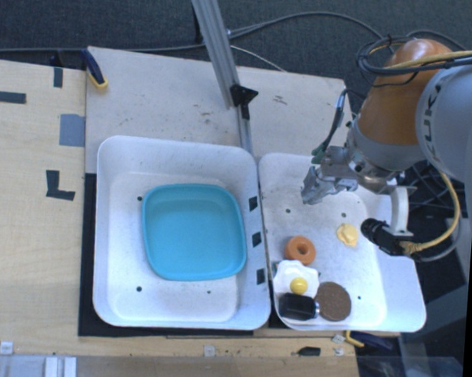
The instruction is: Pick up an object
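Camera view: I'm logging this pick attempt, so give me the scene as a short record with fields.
left bin: holds a blue plate
right bin: holds donut, egg, cookie, black item, yellow piece
donut: mid bin, just above the egg
cookie: near corner, right of the black item
yellow piece: apart, right of the donut
gripper: over the right bin's far part, nothing seen between its fingers
arm: enters from the right

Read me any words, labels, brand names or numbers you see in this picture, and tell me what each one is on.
"UK": two dark letters on the grey arm, cut off at the picture's right edge, so the word is incomplete.
Nothing else is readable: the bins, blue plate and toy food carry no legible text.
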You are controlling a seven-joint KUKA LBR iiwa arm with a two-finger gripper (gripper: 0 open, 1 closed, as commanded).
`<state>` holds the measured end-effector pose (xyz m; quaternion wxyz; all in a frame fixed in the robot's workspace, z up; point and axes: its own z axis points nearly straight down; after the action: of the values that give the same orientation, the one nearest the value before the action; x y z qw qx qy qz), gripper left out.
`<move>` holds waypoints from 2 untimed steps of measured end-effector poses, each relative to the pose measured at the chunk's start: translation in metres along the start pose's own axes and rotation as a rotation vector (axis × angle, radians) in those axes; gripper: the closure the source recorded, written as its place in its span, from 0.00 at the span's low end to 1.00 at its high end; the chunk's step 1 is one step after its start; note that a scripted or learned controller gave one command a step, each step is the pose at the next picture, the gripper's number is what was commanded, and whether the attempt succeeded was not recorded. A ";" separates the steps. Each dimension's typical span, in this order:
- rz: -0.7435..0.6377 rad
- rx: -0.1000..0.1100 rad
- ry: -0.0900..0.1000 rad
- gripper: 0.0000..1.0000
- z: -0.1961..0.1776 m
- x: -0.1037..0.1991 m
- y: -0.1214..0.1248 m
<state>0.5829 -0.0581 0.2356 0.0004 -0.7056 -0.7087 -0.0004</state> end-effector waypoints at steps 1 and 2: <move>0.001 0.001 -0.001 1.00 0.005 0.038 -0.018; 0.000 0.002 -0.001 1.00 0.016 0.084 -0.042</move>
<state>0.5404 0.0261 0.2193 0.0009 -0.7057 -0.7085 0.0005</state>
